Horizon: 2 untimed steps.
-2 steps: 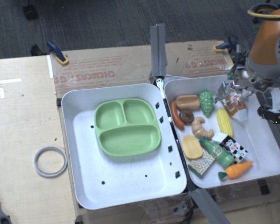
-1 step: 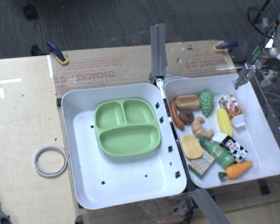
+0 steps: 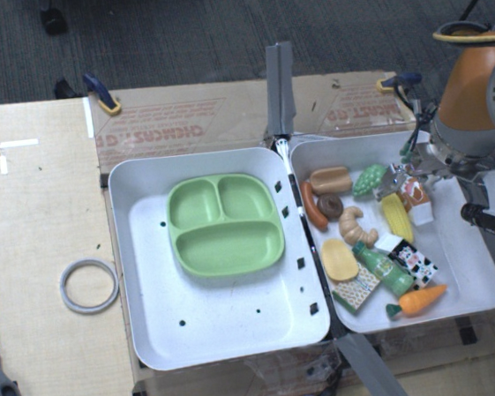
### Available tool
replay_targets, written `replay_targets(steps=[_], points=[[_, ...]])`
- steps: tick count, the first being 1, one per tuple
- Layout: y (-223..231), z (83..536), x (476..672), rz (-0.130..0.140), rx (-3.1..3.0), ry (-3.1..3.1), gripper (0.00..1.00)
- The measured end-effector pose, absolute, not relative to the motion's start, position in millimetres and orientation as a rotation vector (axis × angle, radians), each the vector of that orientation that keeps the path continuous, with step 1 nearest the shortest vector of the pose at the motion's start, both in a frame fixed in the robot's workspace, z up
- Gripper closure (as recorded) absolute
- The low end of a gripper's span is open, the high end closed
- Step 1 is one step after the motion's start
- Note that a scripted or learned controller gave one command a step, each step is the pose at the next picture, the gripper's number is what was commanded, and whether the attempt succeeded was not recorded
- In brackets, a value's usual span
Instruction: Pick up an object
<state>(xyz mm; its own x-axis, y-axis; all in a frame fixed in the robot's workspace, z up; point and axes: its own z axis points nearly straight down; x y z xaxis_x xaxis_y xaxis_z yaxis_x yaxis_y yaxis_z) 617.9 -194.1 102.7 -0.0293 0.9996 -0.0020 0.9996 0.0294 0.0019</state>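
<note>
The right bin (image 3: 467, 256) holds a heap of toy foods. Among them are a hot dog bun (image 3: 330, 179), a brown donut (image 3: 329, 204), a red sausage (image 3: 312, 205), a green leafy piece (image 3: 370, 179), a corn cob (image 3: 396, 216), a croissant (image 3: 354, 225), a green bottle (image 3: 384, 269) and a carrot (image 3: 417, 300). My gripper (image 3: 411, 176) is low over the bin's far right part, just above a small red and white carton (image 3: 417, 199) and beside the corn. Nothing is visibly lifted.
The left bin (image 3: 155, 319) bears a green divided plate (image 3: 226, 223). A tape roll (image 3: 89, 284) and scissors (image 3: 1, 391) lie on the bench at the left. Clamps (image 3: 103, 93) sit at the cardboard's far edge. A metal divider (image 3: 281, 91) stands between the bins.
</note>
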Motion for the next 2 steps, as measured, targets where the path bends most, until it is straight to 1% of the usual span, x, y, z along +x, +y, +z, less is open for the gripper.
replay_targets(steps=[1,2], points=[[-195,112,618.5,0.0,2.186,2.249,1.0],[-127,203,649.1,-0.001,2.206,2.236,1.0]])
